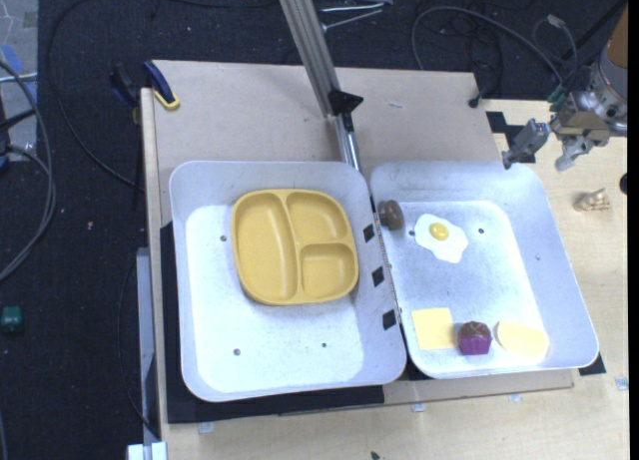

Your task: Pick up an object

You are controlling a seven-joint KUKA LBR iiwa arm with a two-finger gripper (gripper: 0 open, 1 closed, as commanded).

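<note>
Up at the far right, the gripper (574, 146) hangs over the bare bench (419, 109), just outside the far right corner of the right bin (509, 273) and well apart from everything in it. From this angle I cannot tell how far open it is, and nothing can be seen in its hold. The things to pick all lie in the right bin. A toy fried egg (440, 236) sits near the far side. A small brown lump (390, 215) rests just left of it, against the bin's left wall. Along the near edge a flat yellow cheese slice (433, 328), a purple piece (474, 337) and a pale yellow piece (522, 339) lie in a row, the purple one touching or almost touching its neighbours. The left bin (290, 353) holds a yellow divided plate (295, 246) with three compartments, lying flat toward the far side. A small beige item (593, 201) lies on the bench to the right of the bins.
</note>
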